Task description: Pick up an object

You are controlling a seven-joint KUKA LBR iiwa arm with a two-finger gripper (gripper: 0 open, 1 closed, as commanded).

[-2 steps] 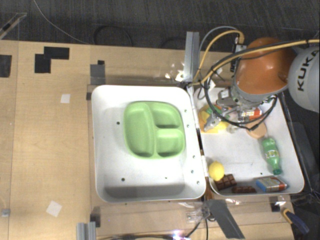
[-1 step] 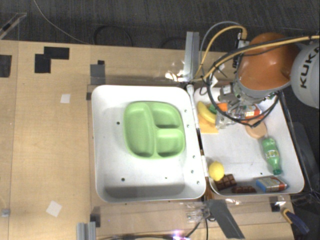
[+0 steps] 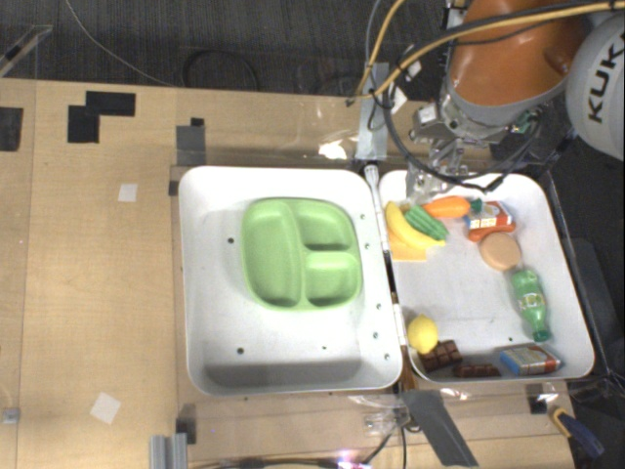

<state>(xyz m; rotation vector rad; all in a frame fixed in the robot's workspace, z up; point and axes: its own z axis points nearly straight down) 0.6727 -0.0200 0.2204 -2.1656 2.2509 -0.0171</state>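
The arm looms nearest, its orange band over the far edge of the right bin. Under it the tool hangs just above the carrot; I cannot tell whether it is open or holds anything. A banana and a red box crowd the carrot. This looks like the approach: next, a straight descent onto the carrot, then closing.

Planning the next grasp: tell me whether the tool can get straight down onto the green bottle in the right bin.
Probably yes. The green bottle lies on its side near the right bin's right wall with nothing on top of it; the round tan piece sits just above it. The tool hovers at the bin's far end.
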